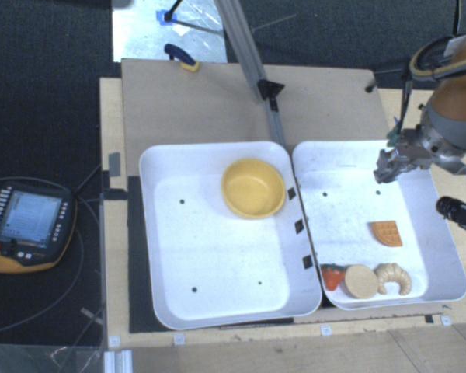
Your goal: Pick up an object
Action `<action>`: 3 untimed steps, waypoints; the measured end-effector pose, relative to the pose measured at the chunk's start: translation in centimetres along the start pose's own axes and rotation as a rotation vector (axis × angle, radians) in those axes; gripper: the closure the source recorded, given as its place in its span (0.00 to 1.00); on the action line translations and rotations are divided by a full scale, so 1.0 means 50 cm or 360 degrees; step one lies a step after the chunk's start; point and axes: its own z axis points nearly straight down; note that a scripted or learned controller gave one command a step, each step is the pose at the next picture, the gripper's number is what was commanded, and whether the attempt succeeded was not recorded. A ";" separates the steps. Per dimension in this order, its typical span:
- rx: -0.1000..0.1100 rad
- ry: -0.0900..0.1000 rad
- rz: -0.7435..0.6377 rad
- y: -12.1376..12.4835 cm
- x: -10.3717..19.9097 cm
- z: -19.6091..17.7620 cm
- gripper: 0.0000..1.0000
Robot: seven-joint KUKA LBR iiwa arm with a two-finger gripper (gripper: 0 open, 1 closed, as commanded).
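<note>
We see left bin (217,286) w/ yellow bowl (253,188) near its top edge. Right bin (338,169) has a waffle (386,233), then round biscuit (361,281), croissant (394,278) and a red bit (333,277) crowded along the near wall. Gripper (390,164) hovers over right bin's top-right; can't tell its state, nothing seen held. We judge the waffle easiest: lies apart, open room around.

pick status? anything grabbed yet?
Nothing looks done: the gripper sits over the far part of the right bin with no object visible in it. The waffle, croissant, round disc and yellow bowl all lie in the bins. The descent and grasp remain.
</note>
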 end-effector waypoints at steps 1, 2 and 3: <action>0.0005 0.0003 -0.0007 -0.025 0.120 -0.006 1.00; 0.0006 0.0003 -0.0006 -0.058 0.217 -0.019 1.00; 0.0005 0.0003 -0.0006 -0.094 0.319 -0.026 1.00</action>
